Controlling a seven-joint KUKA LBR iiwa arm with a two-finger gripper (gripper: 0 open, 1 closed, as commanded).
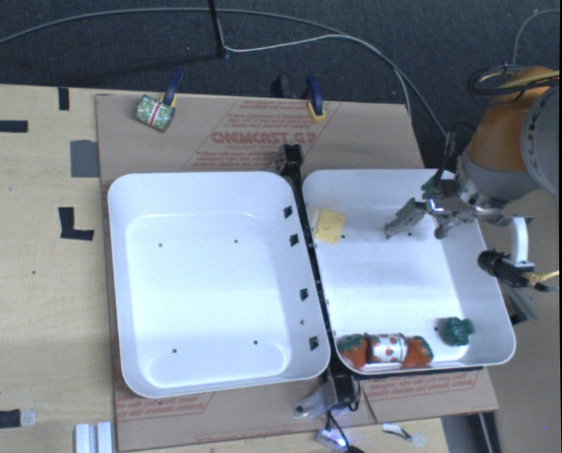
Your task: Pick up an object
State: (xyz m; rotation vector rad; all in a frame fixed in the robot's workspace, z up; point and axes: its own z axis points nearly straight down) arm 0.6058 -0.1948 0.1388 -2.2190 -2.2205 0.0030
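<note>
The robot's jaws are standing apart with nothing between them, hovering over the upper part of the right shallow white plastic bin. A flat pale yellow square piece is lying just left of them, near the bin's left wall. A red, white and orange toy and a small green lump are resting along the near wall. The left white bin is sitting beside it on the table.

Bright, even overhead light, mild glare on the white bins, soft overall focus.
</note>
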